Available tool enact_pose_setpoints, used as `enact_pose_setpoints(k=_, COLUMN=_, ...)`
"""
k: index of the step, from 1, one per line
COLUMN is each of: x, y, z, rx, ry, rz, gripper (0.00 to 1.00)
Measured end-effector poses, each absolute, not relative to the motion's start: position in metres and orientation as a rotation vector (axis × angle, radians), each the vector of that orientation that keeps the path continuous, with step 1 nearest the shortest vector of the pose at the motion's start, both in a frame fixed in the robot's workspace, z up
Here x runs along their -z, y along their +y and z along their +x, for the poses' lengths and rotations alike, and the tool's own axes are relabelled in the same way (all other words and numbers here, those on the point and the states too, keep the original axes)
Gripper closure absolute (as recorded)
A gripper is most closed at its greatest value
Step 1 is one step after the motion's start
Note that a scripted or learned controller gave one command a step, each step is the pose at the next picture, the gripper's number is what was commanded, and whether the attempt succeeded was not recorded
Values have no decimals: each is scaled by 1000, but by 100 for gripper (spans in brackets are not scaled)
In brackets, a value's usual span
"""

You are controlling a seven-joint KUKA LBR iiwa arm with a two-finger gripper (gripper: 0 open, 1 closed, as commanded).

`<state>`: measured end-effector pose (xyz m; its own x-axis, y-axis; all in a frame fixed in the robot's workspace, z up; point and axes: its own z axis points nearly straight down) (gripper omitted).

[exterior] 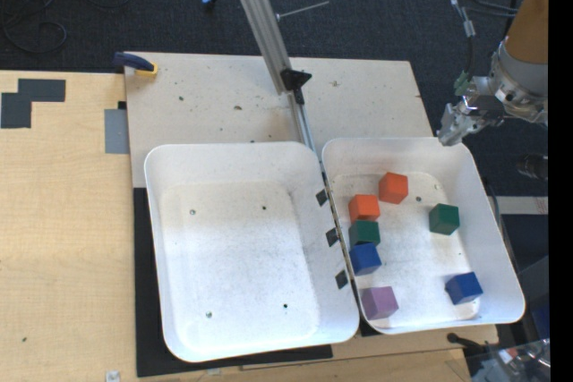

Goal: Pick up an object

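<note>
The left bin point(235, 250) is seen on the bench point(215, 103), touching the right bin point(491, 219). In the right bin, along its left wall, a purple cube point(380, 301), a blue cube point(364, 258), a green cube point(364, 233) and an orange cube point(363, 207) are ranged, then a second orange cube point(393, 187), a second green cube point(443, 218) and, near the front right corner, a second blue cube point(464, 287). The pincer point(454, 126) is seen above that bin's back right corner with nothing held; whether it is open or closed cannot be told.

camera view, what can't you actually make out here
- Gripper: small and blurred against the dark floor by the right bin's far corner; its state can't be read.
- Arm: cut off by the right edge.
- Green cube: it and the blue cube sit so close that contact can't be judged.
- Blue clamp at the board's far left corner: too small for detail.
</note>
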<state>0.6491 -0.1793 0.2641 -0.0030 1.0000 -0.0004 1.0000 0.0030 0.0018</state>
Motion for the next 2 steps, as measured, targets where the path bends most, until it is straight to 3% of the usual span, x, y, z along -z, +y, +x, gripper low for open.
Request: enact_pose_setpoints(k=2, x=-248, y=-95, z=599, rx=4, ry=2230, rz=2222, gripper=100)
